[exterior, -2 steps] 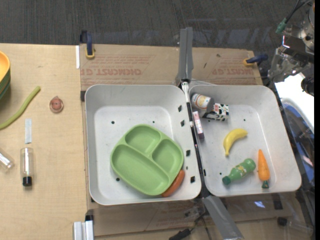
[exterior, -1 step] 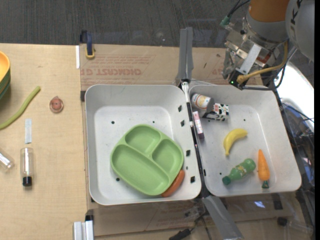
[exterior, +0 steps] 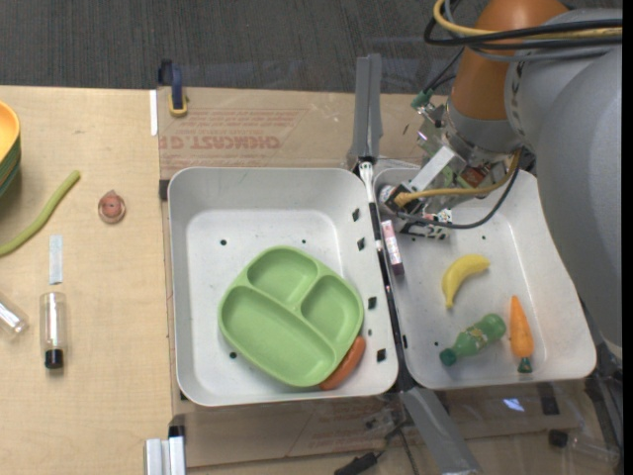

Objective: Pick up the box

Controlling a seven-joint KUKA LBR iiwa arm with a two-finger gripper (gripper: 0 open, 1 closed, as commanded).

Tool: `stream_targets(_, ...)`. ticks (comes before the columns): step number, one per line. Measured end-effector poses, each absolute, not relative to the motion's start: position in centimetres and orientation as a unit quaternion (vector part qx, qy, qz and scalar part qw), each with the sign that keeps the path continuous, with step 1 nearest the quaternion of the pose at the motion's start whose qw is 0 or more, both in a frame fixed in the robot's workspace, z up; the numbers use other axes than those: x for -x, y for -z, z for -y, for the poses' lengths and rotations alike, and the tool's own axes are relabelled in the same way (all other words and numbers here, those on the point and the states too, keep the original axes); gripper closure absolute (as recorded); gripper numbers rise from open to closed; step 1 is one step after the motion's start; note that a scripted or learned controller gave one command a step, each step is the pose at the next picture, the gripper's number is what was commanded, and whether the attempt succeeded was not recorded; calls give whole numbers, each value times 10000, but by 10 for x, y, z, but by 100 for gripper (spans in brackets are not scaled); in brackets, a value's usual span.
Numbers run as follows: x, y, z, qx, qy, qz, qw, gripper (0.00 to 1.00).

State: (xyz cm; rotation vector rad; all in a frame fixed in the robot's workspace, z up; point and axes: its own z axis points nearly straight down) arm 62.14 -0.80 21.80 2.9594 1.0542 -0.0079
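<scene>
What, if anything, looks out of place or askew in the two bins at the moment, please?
An orange object lies wedged under the edge of the green divided plate in the left bin, mostly hidden, so the plate seems propped on it. The banana, bottle and carrot lie normally.

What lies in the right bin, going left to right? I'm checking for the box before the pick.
Pink marker → banana → green bottle → carrot. No box is clearly visible there.

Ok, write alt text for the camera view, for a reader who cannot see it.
A grey arm reaches over the right bin, which holds a banana, a green bottle and a carrot. The left bin holds a green divided plate.
</scene>
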Motion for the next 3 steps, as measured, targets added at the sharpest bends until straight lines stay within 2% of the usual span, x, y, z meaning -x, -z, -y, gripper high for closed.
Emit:
stream_targets(1, -616, -345, 19, -9053, 21, -4248, 2, 100)
stream_targets(2, -592, -233, 12, -9263, 29, -3767, -5, 100)
stream_targets(3, -620, -271, -22, -9496, 20, -3134, 3, 100)
